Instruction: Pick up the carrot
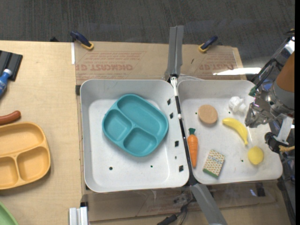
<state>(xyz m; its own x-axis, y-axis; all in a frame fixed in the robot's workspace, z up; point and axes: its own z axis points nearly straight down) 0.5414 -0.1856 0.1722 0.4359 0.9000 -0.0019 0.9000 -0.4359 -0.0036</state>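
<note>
The carrot [192, 146] is orange with a green top and lies lengthwise along the left wall of the right bin [225, 177], green end pointing away from me. My gripper [255, 118] hangs at the right edge of that bin, just right of the banana [237, 129], well away from the carrot. Nothing shows between its fingers.
The right bin also holds a tan round cookie [207, 114], a white crumpled object [237, 105], a lemon [255, 155] and a small printed box [213, 163]. A teal divided plate [135, 124] sits in the left bin [89, 139]. An orange tray [21, 156] lies on the bench at left.
</note>
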